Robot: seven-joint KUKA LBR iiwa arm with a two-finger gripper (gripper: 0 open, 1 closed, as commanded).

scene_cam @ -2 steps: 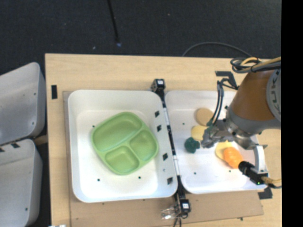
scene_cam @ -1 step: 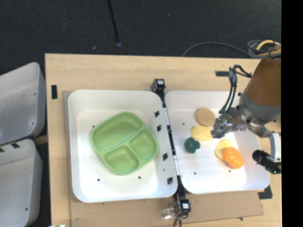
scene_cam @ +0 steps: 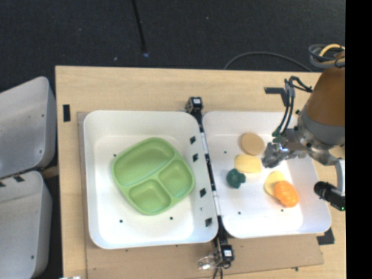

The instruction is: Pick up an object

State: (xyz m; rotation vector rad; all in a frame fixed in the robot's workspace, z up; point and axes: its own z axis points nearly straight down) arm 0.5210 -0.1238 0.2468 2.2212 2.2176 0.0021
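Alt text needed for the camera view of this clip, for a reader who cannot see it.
The arm's claw hangs low over the right white bin, beside a pale yellow piece, with a tan round piece, a dark green piece and an orange piece nearby. The left white bin holds a green divided tray.

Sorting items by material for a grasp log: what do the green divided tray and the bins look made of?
Green divided tray: likely moulded plastic, uniform colour, soft sheen, rounded compartments. Left bin and right bin: probably white plastic, smooth, matte, rounded corners.
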